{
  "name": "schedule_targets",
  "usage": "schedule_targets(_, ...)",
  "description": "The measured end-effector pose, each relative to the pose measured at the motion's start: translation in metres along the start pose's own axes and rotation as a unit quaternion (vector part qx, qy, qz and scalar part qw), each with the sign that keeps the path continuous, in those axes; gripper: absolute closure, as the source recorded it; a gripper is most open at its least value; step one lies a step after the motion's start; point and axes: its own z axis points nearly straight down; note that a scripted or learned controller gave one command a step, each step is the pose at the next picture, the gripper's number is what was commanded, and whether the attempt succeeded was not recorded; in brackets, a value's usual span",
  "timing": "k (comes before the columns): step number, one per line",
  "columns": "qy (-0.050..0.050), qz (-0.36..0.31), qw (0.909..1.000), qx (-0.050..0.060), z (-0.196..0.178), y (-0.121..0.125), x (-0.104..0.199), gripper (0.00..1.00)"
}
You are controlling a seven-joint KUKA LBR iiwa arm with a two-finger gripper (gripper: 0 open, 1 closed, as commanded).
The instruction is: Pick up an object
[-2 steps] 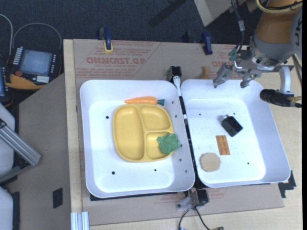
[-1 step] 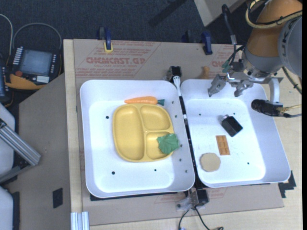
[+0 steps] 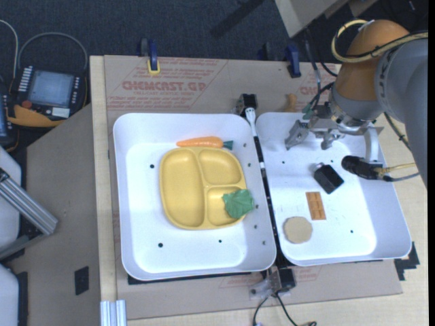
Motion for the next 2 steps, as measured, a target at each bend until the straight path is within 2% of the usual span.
schedule_targets(1, 0.0, 0.0, 1.0, -0.001, 0.031, 0.0, 0.001, 0.0)
schedule_targets(2, -0.001, 0.0, 1.0, -0.003, 0.018, 0.001, 0.0, 1.0)
